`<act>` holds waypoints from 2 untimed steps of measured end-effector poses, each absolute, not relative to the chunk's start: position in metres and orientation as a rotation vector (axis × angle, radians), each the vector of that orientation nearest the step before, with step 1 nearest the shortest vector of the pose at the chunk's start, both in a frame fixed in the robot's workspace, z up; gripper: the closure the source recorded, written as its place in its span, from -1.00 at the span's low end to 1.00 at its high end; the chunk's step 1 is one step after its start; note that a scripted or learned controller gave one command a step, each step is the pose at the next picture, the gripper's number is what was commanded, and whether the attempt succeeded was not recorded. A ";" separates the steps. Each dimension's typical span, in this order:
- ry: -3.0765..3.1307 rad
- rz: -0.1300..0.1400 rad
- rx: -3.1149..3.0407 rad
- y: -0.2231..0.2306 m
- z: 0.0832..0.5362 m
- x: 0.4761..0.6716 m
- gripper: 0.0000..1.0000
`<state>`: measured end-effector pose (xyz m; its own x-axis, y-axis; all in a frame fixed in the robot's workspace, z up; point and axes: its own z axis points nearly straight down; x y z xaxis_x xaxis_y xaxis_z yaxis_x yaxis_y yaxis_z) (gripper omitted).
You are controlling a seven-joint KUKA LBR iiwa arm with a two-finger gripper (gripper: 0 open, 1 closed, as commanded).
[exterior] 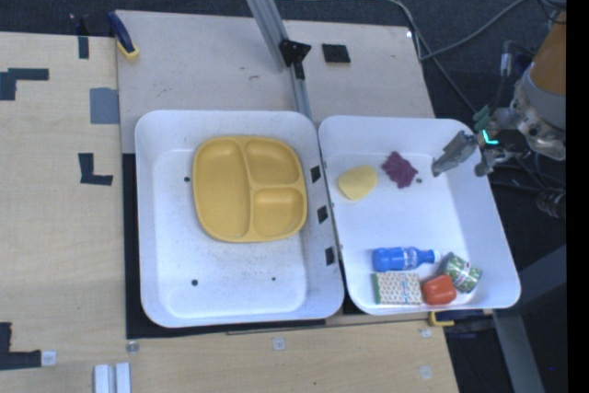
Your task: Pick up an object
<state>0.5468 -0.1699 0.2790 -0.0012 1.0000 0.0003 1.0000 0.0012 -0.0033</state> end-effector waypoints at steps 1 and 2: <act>-2.223 0.002 -2.219 -0.170 0.280 0.547 -1.00; -2.219 0.006 -2.219 -0.173 0.236 0.545 -1.00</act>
